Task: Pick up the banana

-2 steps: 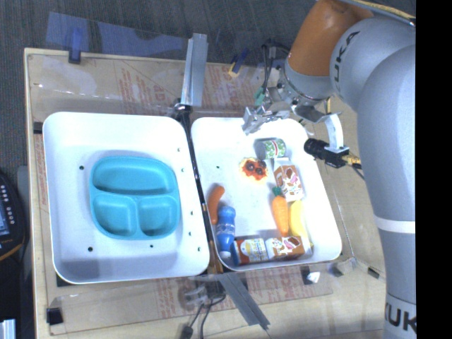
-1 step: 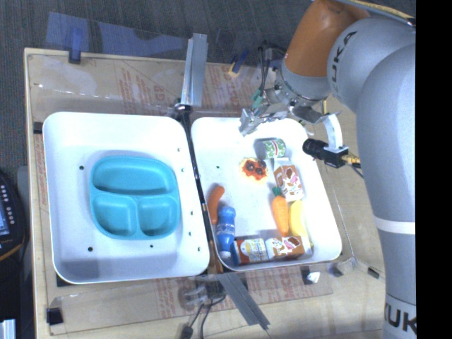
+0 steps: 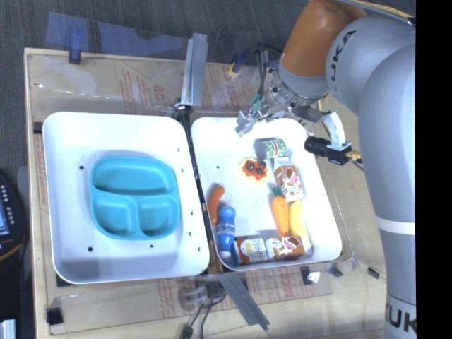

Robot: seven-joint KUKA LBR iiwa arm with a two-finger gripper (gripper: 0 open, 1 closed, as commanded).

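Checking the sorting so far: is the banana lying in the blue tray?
No: the banana lies in the right bin beside the carrot, while the blue tray sits in the left bin.

The arm (image 3: 367, 83) is cut off by the picture's edge at 3 o'clock and at 5 o'clock. The pincer (image 3: 248, 121) is small and blurred, so its state cannot be read. The labels on the cartons (image 3: 272, 247) are too small to read. A dark device (image 3: 8, 217) at 9 o'clock is cut off by the picture's edge.
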